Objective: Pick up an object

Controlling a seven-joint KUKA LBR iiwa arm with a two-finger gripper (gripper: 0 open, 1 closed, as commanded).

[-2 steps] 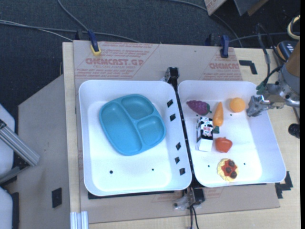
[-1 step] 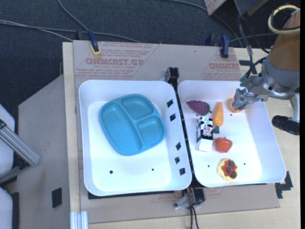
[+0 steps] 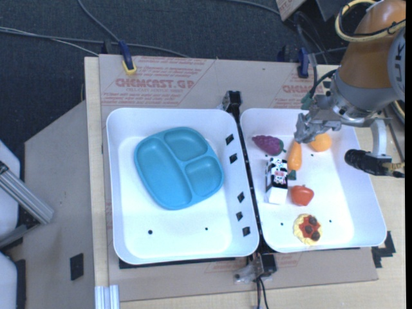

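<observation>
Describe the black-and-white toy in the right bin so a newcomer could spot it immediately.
Start at the right bin, the one holding small toy foods rather than the blue divided plate. Near its left wall, below the purple grapes, the cow-patterned toy lies beside the orange carrot. It alone is black and white; its neighbours are purple, orange and red.

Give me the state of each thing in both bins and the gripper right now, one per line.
Gripper: low over the right bin, fingers hidden.
Blue plate: flat in the left bin.
Grapes: lying loose.
Carrot: lying beside the gripper.
Orange: resting beside the gripper.
Toy cow: lying beside a white block.
Tomato: resting loose.
Pizza piece: flat near the front wall.
</observation>
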